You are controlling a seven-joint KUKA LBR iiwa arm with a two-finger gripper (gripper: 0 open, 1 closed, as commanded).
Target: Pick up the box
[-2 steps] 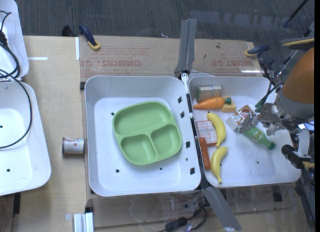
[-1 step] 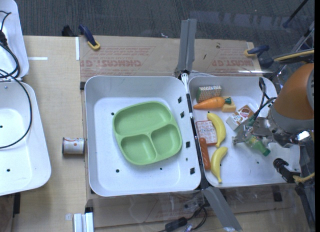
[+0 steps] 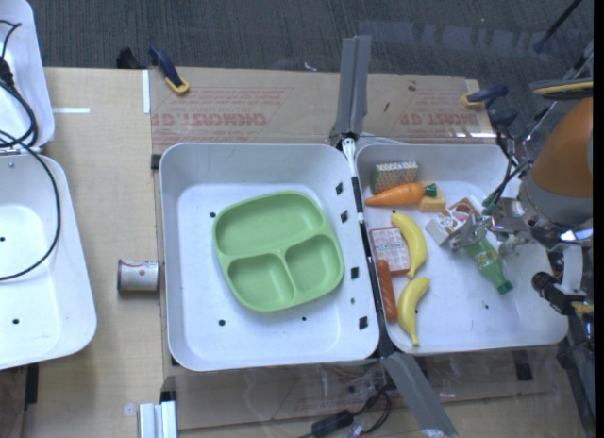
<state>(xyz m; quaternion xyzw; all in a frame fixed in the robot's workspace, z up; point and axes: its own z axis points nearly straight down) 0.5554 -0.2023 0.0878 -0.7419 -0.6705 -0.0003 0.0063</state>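
Cardboard, that small green-and-tan box: light, stiff, grip its long sides; tool spread unclear, can't tell.

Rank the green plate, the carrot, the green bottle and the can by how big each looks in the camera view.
1. Green plate, by far the largest.
2. Carrot and green bottle: these look about alike, so no order between them.
3. Can, lying on the bench outside the bins, looks smallest.

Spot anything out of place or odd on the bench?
One oddity: a small metal can lies on its side on the bench, outside the white left bin. The green divided plastic tray sits skewed in that bin.
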